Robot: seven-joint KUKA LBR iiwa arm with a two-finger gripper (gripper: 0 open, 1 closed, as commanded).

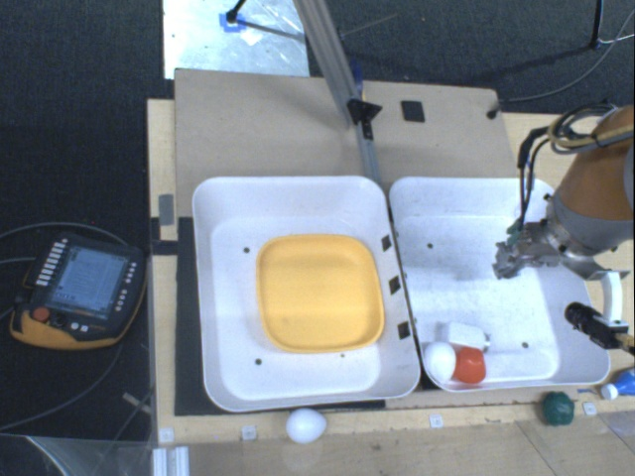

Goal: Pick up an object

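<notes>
A square yellow plate (pixel 320 292) lies in the left white bin (pixel 223 216). In the right bin (pixel 437 201), at its near edge, sit a white egg-shaped object (pixel 440 358), a small red-orange object (pixel 469 365) and a white block (pixel 464 334), all close together. My gripper (pixel 510 260) hangs over the right part of the right bin, above bare bin floor, up and to the right of those three objects. Nothing shows between its fingers.
A white egg (pixel 306 425) lies on the bench in front of the left bin. A dark green ball (pixel 558 408) rests at the bench's front right corner. A teach pendant (pixel 77 288) lies on the floor at left. A metal pole (pixel 332 48) slants down behind the bins.
</notes>
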